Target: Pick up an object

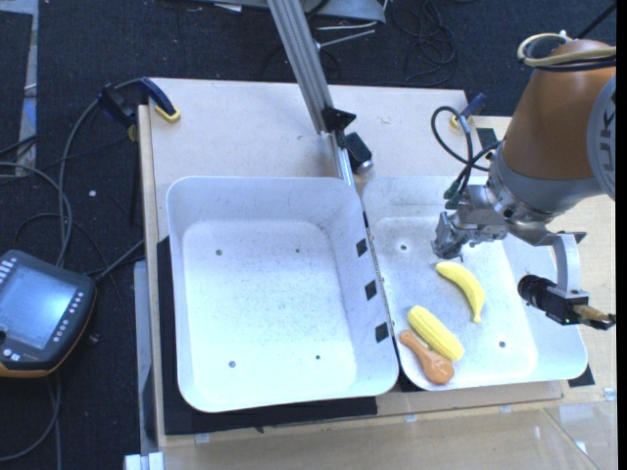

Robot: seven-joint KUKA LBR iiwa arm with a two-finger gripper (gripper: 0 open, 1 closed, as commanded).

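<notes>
Orange toy (432, 360), corn (435, 332) and banana (462, 286) lie just below the hand (450, 245), grip state unclear.

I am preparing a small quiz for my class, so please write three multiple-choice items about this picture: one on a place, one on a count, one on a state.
1. Where do the toy foods lie?
A. In the left bin
B. In the right bin
C. On the floor

2. How many toy foods are in that bin?
A. One
B. Three
C. Five

3. How does the banana stand to the gripper?
A. It lies on the bin floor just below the gripper
B. It hangs in the air
C. It lies in the other bin

Answers:
1 B: the right bin holds them all.
2 B: a banana, a corn cob and an orange drumstick.
3 A: the gripper is above it, and the banana rests on the floor.
</notes>
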